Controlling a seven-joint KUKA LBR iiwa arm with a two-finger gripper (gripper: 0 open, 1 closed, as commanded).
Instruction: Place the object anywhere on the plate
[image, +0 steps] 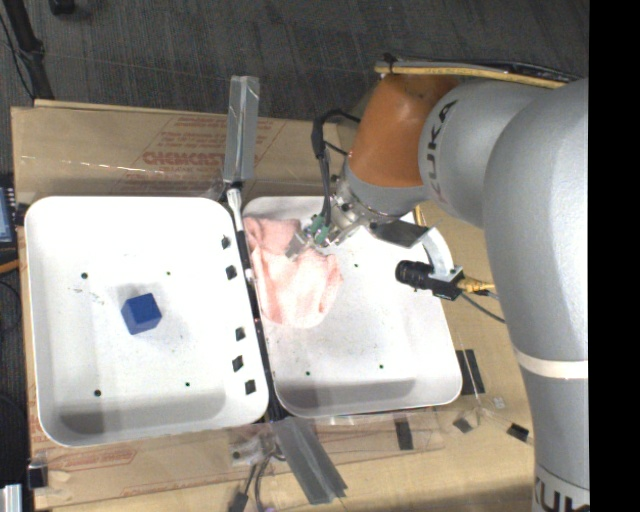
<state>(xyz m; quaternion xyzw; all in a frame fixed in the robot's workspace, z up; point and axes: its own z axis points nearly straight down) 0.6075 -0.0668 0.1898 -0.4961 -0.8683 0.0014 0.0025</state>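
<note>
A pale pink plate (292, 275) with a mottled surface lies in the right bin (400, 340), against its left wall. My gripper (318, 236) hangs over the plate's upper right part, at the end of the grey arm with the orange band (395, 125). Something small and green shows at the gripper's tip, too small to make out. A blue cube (142, 312) rests alone on the floor of the left bin (70, 250), far from the gripper.
A grey metal bar (240, 130) stands behind the divider between the bins. A black cable fitting (425, 275) juts from the arm over the right bin. Cardboard (120, 140) lies under the bench behind the bins.
</note>
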